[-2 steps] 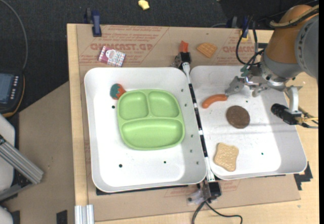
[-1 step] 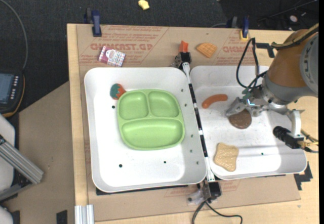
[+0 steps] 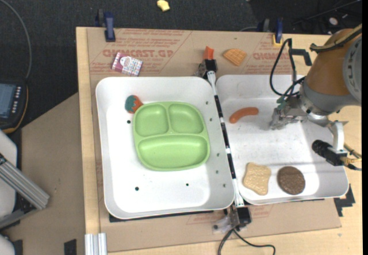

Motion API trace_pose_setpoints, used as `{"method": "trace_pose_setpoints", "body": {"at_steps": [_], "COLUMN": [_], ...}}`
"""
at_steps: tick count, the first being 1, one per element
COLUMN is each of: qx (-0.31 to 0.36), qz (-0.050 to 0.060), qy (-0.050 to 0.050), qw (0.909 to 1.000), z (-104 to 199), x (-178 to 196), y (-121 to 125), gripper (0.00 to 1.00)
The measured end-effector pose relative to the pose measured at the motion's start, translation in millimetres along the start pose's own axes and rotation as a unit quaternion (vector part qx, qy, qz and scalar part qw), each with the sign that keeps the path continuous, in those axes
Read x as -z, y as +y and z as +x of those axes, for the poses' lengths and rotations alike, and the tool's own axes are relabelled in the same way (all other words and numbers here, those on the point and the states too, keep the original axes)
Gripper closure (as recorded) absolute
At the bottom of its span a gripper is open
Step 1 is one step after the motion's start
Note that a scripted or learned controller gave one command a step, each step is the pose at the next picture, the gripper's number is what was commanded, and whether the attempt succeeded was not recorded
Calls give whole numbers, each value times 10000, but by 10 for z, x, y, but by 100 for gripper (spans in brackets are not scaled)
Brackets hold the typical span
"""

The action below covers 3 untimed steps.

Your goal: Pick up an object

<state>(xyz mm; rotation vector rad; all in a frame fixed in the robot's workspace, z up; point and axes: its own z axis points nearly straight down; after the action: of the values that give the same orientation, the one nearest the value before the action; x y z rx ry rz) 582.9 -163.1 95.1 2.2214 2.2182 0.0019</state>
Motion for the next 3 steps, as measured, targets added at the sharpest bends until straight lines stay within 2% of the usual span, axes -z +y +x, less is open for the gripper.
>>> {"method": "trace_pose_setpoints", "body": {"at_steps": [1, 2, 3], "qx": [0, -23, 3], "qz": [3, 42, 38], "qy": [2, 9, 21], "qw": [10000, 10000, 10000], "z": [1, -471, -136], "x": [-4, -110, -106], "y": [-1, -662, -1060], "gripper": [0, 0, 0]}}
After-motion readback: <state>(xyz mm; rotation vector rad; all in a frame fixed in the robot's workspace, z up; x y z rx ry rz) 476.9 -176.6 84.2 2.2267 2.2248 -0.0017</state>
